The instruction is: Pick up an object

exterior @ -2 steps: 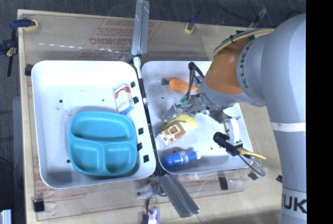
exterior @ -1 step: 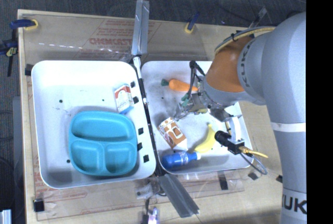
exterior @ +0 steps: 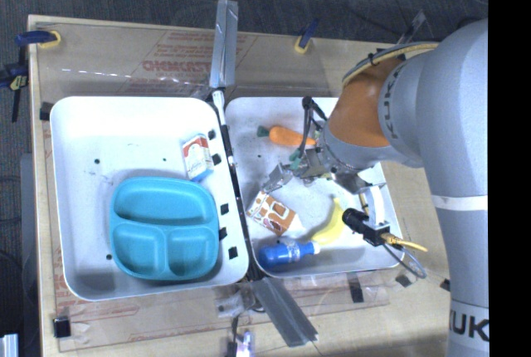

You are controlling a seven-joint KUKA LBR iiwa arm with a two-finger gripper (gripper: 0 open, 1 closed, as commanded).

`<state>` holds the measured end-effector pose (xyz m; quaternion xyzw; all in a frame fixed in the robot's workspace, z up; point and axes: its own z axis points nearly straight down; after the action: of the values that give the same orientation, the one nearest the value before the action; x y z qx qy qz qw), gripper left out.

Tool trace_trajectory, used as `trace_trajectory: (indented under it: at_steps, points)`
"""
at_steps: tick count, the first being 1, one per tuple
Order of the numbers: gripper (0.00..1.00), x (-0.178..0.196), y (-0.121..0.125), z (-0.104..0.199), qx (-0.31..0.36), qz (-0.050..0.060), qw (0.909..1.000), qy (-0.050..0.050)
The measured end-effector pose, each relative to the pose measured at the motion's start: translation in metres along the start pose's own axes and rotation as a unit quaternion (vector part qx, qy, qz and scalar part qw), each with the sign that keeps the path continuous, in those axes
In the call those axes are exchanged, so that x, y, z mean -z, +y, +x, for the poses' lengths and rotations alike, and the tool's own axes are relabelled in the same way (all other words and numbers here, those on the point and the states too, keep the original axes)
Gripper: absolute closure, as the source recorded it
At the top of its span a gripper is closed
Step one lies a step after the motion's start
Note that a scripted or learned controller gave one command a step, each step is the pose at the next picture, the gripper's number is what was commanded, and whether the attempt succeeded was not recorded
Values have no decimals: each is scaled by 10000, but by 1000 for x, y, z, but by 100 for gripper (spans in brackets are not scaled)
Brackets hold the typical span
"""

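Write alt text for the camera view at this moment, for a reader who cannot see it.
A grey robot arm reaches from the right into the right bin, its gripper low among a carrot, a snack packet, a banana and a blue bottle. The left bin holds a blue divided tray and a small carton.

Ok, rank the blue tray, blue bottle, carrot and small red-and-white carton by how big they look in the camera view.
Largest to smallest:
1. blue tray, by far the biggest
2. blue bottle
3. small red-and-white carton and carrot: these look alike in size, and the arm hides the carrot's right end, so I won't rank them.
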<state>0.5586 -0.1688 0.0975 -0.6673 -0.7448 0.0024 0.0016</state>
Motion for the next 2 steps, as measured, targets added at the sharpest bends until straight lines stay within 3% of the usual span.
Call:
trace_trajectory:
  at_steps: [1, 2]
  points:
    - [0, 41, 88, -29, -347, -26, 9994, 2]
    - [0, 6, 104, -15, 233, -139, 9996, -60]
